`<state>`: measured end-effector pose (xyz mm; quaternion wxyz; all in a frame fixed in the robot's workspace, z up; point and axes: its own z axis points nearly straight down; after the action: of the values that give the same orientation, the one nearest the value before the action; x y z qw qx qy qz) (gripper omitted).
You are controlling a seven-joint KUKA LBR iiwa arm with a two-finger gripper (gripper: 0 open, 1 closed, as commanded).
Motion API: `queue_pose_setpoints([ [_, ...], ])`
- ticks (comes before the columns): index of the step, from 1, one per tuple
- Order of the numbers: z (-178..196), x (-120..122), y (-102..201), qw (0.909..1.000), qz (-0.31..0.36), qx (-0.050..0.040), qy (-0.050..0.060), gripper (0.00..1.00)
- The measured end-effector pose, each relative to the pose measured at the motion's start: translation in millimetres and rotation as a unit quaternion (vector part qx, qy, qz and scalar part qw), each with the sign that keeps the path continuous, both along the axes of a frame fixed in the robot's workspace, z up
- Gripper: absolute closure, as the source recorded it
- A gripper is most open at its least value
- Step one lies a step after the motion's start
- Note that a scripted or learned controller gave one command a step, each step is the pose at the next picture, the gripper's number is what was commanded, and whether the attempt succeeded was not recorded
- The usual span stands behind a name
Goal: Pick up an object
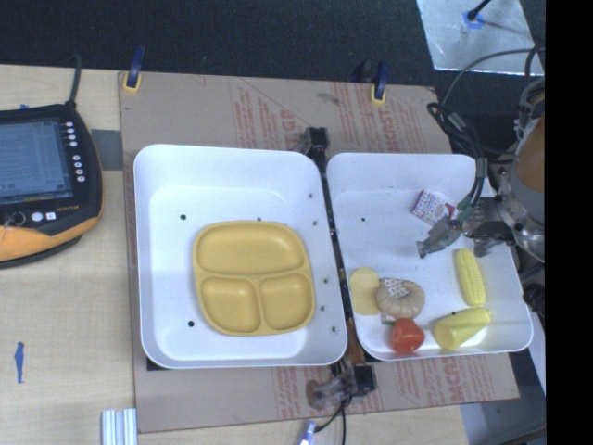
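In the right bin (371, 179), my gripper (458, 239) hangs open with nothing between its fingers. One finger (432, 243) points left and the other sits near the bin's right side. Just above and to the left of it lies a small red and white packet (428, 205). Just below it lies a corn cob (470, 276). Along the bin's front there are a yellow piece (461, 327), a red tomato (406, 336), a tan ring-shaped pastry (399, 296) and a pale yellow round fruit (364, 290).
The left bin (157, 184) holds a yellow divided plate (252, 276). A tablet in an orange case (42, 179) lies on the bench at far left. Cables and the arm's wrist (523, 170) crowd the right bin's right edge.
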<state>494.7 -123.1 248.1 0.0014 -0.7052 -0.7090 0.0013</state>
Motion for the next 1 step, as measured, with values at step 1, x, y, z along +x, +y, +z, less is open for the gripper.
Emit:
queue_pose_setpoints([
  [1,-111.1,-19.4,16.7,1.0000,0.000,0.0000,0.001,0.00],
])
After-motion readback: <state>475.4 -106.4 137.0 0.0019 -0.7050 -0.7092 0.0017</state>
